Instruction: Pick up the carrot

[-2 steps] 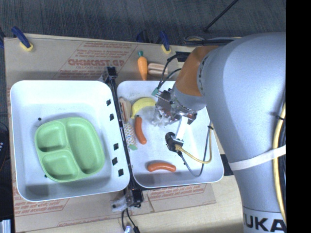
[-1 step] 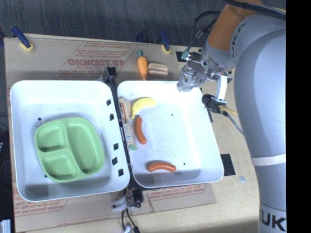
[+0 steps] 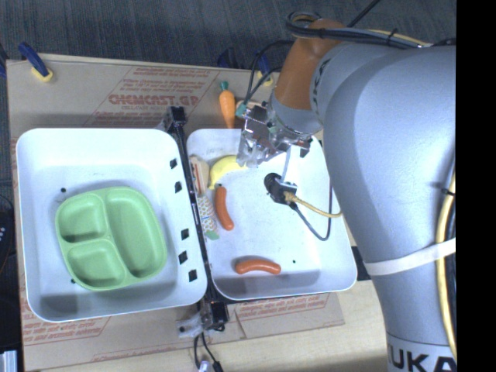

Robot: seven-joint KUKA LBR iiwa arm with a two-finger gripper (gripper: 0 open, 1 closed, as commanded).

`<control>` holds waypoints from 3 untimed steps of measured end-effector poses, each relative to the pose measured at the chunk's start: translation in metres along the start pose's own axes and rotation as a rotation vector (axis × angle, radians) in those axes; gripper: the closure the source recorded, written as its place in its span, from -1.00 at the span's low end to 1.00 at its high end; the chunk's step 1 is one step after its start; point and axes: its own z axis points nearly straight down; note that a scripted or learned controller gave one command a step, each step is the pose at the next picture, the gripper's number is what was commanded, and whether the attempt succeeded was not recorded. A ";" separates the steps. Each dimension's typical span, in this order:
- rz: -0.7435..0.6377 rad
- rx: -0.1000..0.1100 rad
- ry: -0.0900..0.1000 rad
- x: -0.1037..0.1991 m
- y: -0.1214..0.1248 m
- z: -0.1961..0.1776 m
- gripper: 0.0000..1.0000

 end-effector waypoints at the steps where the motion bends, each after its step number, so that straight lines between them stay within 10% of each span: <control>1: 0.087 0.000 0.000 0.051 -0.067 -0.038 1.00; 2: -0.157 -0.004 -0.001 0.032 -0.047 -0.077 1.00; 3: 0.025 -0.003 -0.001 0.069 -0.064 -0.132 1.00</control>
